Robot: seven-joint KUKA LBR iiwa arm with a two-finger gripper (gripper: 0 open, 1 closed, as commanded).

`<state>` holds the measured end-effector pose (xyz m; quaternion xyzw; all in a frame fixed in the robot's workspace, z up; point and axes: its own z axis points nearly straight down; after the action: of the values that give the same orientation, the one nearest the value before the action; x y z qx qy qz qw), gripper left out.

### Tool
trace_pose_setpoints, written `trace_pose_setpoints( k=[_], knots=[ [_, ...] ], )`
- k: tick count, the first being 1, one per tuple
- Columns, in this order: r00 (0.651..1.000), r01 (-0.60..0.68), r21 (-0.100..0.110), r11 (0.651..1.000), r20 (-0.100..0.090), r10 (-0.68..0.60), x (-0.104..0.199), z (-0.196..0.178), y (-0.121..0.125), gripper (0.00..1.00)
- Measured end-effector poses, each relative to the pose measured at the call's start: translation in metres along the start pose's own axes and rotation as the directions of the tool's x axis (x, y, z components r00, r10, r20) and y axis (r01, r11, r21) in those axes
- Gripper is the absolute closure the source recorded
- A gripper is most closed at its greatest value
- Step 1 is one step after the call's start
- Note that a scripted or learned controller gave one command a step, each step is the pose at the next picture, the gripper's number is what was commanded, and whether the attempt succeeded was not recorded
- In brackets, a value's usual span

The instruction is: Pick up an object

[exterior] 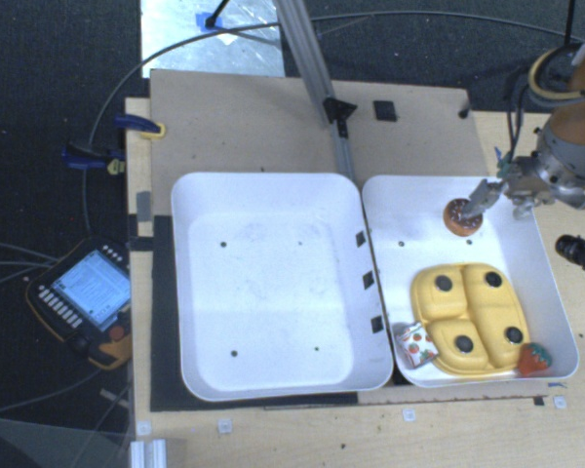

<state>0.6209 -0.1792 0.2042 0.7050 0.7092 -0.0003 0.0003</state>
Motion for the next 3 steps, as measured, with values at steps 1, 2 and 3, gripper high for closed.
trace_pose_setpoints(
  k=[1,2,3],
  knots=[
    [1.000,-0.003,-0.001,1.000,0.001,0.003,-0.002,0.041,0.002,0.00],
    [1.000,-0.004,0.000,1.000,0.000,0.004,-0.003,0.082,-0.002,0.00],
    [1.000,-0.003,-0.005,1.000,0.001,0.003,-0.003,0.069,0.000,1.00]
  ],
)
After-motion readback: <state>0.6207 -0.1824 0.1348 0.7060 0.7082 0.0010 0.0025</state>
